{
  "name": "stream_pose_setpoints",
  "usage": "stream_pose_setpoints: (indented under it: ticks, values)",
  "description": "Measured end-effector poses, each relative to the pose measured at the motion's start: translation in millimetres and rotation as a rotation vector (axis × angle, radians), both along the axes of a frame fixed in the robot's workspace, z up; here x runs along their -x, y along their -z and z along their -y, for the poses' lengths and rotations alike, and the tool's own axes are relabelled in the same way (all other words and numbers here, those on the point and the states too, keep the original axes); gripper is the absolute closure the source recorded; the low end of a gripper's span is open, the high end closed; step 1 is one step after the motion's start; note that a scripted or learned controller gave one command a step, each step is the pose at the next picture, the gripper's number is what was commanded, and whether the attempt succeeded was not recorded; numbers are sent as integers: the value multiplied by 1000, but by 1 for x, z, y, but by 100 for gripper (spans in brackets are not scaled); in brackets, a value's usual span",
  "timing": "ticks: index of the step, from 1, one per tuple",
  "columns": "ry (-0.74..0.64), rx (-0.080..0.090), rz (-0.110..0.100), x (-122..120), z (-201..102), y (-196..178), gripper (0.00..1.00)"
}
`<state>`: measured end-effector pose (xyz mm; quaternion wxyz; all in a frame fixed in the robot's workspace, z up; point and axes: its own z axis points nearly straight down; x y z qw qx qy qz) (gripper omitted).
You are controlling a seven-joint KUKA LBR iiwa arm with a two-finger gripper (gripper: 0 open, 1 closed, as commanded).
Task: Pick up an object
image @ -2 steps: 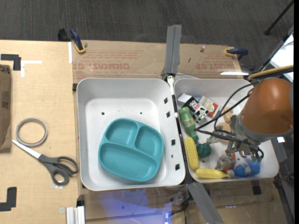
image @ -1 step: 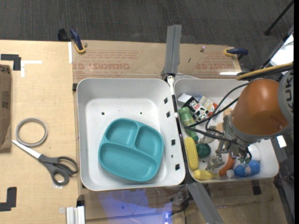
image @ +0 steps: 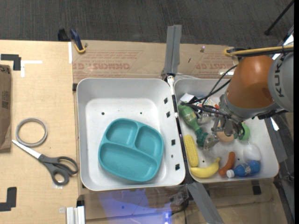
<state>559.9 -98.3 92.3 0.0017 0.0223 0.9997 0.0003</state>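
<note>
Grey metal fingers of the gripper (image: 218,135) are lowered into the middle of the right bin (image: 270,139), below the orange band (image: 250,85) of the arm; whether they are spread or closed cannot be told, since cables and the wrist crowd over them, and nothing is clearly seen between them. A small tan object (image: 226,135) is seen right at the fingertips, and a dark teal piece (image: 201,137) lies just to their left. A green bottle-like object (image: 188,116) is placed near the bin's left wall, further up, and a yellow corn cob (image: 191,150) is laid along that same wall below it. A banana (image: 205,170) is curved along the near edge, with an orange-red sausage-shaped toy (image: 228,163) and a blue bottle (image: 245,169) beside it toward the near right corner. A white rounded object (image: 251,151) is set close to the right wall, and a green piece (image: 245,133) is partly hidden by the gripper. Little bare floor is left in this bin. In the left bin (image: 88,125) a teal divided plate (image: 131,149) is placed toward the near side, with open white floor left behind it. On the bench to the left, scissors (image: 49,161) and a tape roll (image: 31,131) are laid well apart from both bins.
</note>
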Motion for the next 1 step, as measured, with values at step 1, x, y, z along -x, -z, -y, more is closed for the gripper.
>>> stream_pose_setpoints:
  ticks: [1]
  values:
    - [164,1,-10,-66,-6,1,0]
